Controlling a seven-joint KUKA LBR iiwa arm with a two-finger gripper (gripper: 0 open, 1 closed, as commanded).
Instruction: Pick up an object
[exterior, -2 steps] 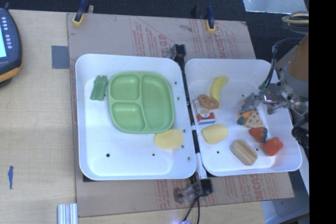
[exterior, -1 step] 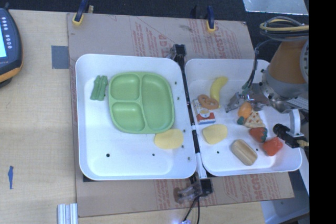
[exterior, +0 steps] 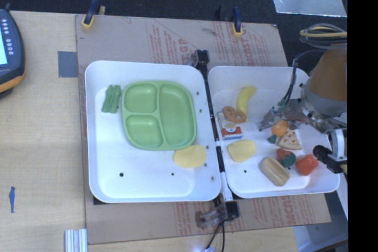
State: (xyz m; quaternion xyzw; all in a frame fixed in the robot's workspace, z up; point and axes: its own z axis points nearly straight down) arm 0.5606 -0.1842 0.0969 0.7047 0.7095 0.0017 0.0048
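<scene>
Orange and small, a toy carrot (exterior: 279, 127) is lying in the right bin (exterior: 260, 190), and we are seeing the claw (exterior: 273, 119) hanging just above it, arm (exterior: 328, 88) reaching in from the right. Whether the claw is gripping it, we cannot tell; a pizza slice (exterior: 289, 140) is lying just beside.

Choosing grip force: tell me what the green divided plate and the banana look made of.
Green divided plate: probably moulded plastic, judging by its uniform matte colour and rounded compartment ridges. Banana: likely a plastic toy, being smooth, evenly yellow and unmarked; the view is too coarse to be sure.
</scene>
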